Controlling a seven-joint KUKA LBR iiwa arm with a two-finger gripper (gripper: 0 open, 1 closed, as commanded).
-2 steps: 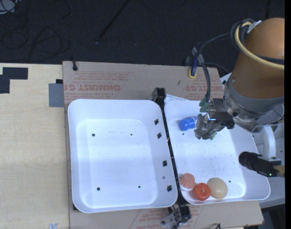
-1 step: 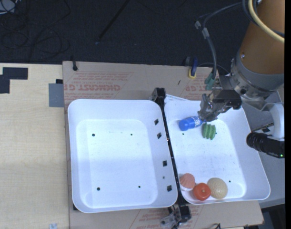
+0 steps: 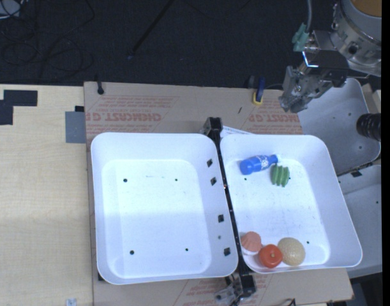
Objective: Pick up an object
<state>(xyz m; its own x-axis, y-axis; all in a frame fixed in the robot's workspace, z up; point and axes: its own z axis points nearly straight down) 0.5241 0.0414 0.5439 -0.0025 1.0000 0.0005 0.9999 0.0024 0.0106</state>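
Blue bottle (image 3: 258, 164) lies in right bin (image 3: 338, 190), tool (image 3: 295, 101) well apart above.

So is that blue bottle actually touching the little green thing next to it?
Apart. The camera view shows a sliver of white bin floor between the blue bottle and the green thing, though they lie close together.

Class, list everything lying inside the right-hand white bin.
Right bin: blue bottle, green object, pink piece, red tomato, tan ball. Nothing visibly covered.
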